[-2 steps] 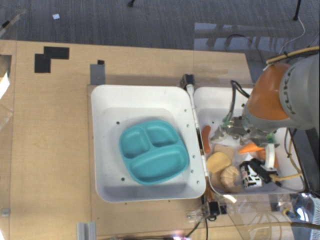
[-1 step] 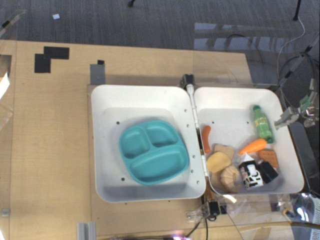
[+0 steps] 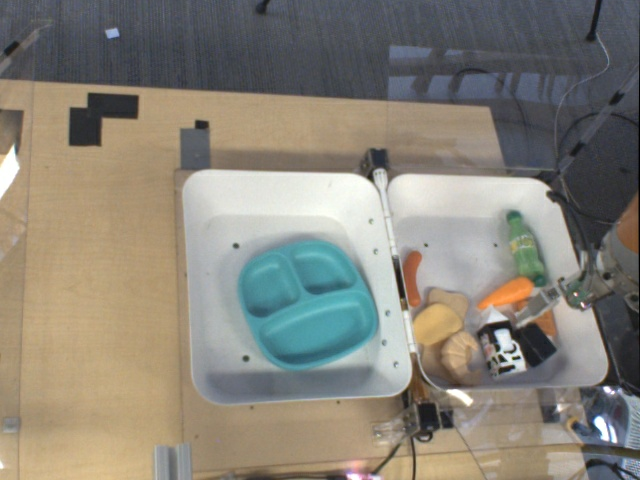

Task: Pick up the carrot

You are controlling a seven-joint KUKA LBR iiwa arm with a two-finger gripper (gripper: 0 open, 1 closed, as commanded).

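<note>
**Gripper down beside the carrot in the right bin**

Here's the gripper (image 3: 530,313), coming in from the right edge and sitting low in the right bin (image 3: 470,193). Its fingers look slightly parted, but whether they have closed on anything I cannot tell from this angle. The carrot (image 3: 507,294) lies tilted in the right half of that bin, its near end touching or just beside the fingertips. Above it rests a green bottle (image 3: 524,248). Left of the carrot, a red sausage (image 3: 412,278) lies along the bin's left wall, with pale bread-like food pieces (image 3: 445,333) piled below. A black-and-white block (image 3: 505,351) sits under the gripper. In the left bin (image 3: 210,228), a teal divided plate (image 3: 305,303).
</note>
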